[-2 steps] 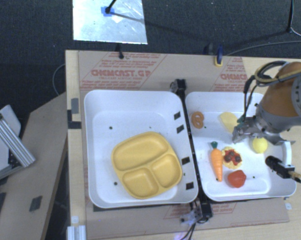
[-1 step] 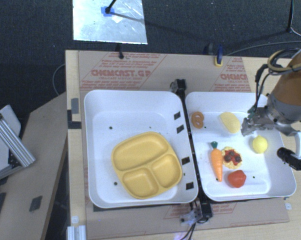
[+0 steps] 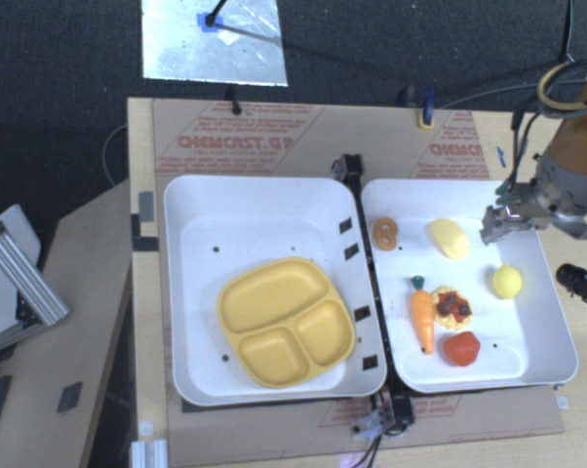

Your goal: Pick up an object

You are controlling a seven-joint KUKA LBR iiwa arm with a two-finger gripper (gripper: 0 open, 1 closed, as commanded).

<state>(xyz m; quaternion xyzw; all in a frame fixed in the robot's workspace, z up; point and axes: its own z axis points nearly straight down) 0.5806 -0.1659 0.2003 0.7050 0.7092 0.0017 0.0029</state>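
Over the right bin's far right corner hangs the end effector (image 3: 500,224), on the grey arm (image 3: 573,169) entering from the right; whether its tips are spread or pressed together cannot be told from this angle. Nothing shows between them.

Right bin (image 3: 542,364), nearest first:
- pale yellow piece (image 3: 449,238), just left of the end effector; oblong, long axis running from upper left to lower right.
- lemon (image 3: 507,282), below the end effector, roundish.
- small pretzel-like ring (image 3: 385,231), near the dividing wall.
- carrot (image 3: 423,318), long axis near vertical in view, green top pointing to the far side, tip toward the near rim.
- pizza-like piece (image 3: 452,306), touching the carrot's right side.
- tomato (image 3: 460,349), just below it.

Left bin (image 3: 264,203): yellow divided tray (image 3: 286,320).

Both bins sit on the table (image 3: 237,135).
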